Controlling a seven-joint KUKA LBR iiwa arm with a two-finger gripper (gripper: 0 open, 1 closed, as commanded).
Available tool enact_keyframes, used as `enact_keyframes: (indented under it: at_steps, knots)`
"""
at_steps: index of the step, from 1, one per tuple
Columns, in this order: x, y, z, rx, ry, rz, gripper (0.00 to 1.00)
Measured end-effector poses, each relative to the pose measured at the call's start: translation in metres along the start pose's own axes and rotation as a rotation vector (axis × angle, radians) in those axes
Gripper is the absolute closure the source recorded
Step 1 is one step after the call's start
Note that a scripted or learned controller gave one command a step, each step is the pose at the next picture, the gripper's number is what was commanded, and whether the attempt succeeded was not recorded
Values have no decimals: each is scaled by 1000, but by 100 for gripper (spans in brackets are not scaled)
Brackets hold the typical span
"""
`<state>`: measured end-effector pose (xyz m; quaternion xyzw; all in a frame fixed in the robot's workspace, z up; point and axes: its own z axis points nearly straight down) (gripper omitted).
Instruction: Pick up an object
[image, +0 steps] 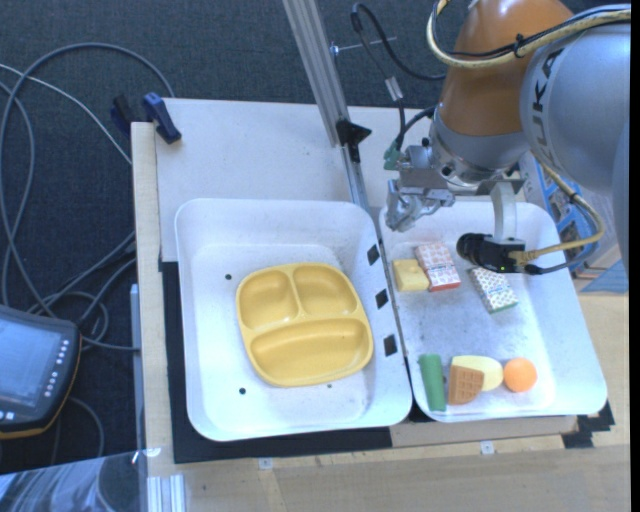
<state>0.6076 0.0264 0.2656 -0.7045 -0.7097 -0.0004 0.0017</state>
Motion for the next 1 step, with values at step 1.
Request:
enact_keyframes:
  at_steps: [1]
  knots:
    - [63, -4, 13, 3, 0, 0, 100]
